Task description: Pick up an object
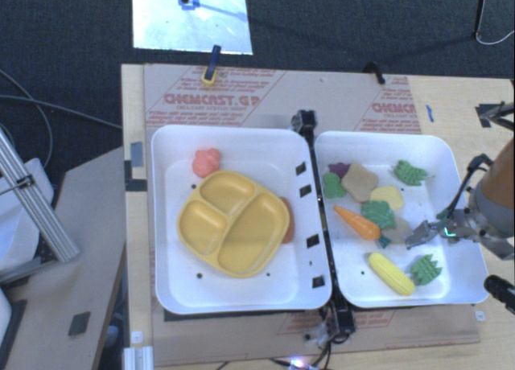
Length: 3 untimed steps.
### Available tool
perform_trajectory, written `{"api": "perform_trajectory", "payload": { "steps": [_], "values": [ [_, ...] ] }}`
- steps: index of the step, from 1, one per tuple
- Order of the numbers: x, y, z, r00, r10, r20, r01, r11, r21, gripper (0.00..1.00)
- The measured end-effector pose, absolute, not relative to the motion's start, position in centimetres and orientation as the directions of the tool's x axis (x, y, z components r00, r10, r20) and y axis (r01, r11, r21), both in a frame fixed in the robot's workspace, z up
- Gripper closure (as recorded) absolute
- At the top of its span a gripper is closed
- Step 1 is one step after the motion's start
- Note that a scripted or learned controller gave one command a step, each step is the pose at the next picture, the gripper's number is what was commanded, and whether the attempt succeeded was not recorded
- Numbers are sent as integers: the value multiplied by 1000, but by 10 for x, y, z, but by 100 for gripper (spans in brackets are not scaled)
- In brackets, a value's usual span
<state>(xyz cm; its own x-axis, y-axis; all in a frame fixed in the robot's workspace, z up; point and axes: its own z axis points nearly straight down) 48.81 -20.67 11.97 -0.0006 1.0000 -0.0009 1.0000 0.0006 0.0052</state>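
The 2 shallow white plastic bins sit side by side on the bench. The left bin (173,199) carries a yellow 3-compartment plastic plate (233,222), with a pink lumpy toy (206,162) just beyond its upper-left edge.

The right bin (438,151) holds the toy food: a purple piece (339,170) at the upper left, a tan bread-shaped slice (360,182) beside it, a small green piece (332,186) to the slice's left, a pale yellow rounded piece (389,197), a green leafy piece (409,172) near the far wall, an orange plastic carrot (356,222) lying at a slant, a dark green broccoli-like piece (379,214) touching the carrot's upper side, a yellow corn cob (391,273) near the front wall, and another green leafy piece (426,269) just right of the cob.

The grey arm's 2-finger gripper (420,236) is low over the right bin, pointing left, between the broccoli-like piece and the lower leafy piece. Its fingers look slightly parted, with nothing between them.
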Motion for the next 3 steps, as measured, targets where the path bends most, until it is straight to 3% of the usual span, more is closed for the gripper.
{"api": "perform_trajectory", "payload": {
  "steps": [1,2,3],
  "values": [
    [489,-207,131,-1,1000,-1,1000,1,8,100],
    [487,-145,82,-8,1000,2,1000,8,0,100],
    [487,-194,118,1,1000,-3,1000,-1,4,100]
  ]
}}
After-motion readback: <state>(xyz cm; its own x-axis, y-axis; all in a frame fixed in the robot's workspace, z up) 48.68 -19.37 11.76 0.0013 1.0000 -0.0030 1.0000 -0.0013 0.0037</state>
